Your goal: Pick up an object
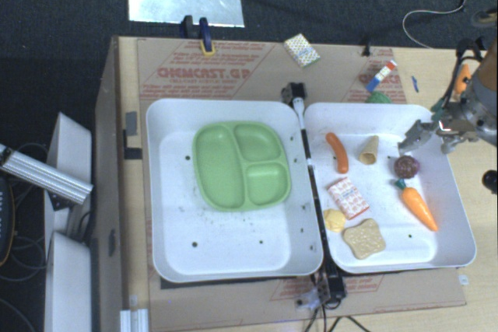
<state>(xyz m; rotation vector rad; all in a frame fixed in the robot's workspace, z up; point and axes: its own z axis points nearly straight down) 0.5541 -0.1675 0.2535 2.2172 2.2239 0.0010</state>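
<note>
The right bin [447, 245] holds several toy foods. An orange sausage [337, 152] and a tan cone [368, 149] lie toward its far side. A dark red round fruit [405, 166] sits near the right wall, with a carrot [419, 206] just in front of it. A red-and-white packet [348, 197], a small yellow piece [334, 221] and a toast slice [364, 238] lie nearer the front. My gripper [425, 139] hangs over the bin's far right corner, just above and right of the dark red fruit. Nothing shows in its grasp.
The left bin [179, 245] carries a green divided plate [241, 166]. Behind the bins on the cardboard lie a small patterned block [301, 50], a red-white-blue item [379, 76] and a blue-yellow clamp [204, 33]. A metal rail [47, 173] juts in at the left.
</note>
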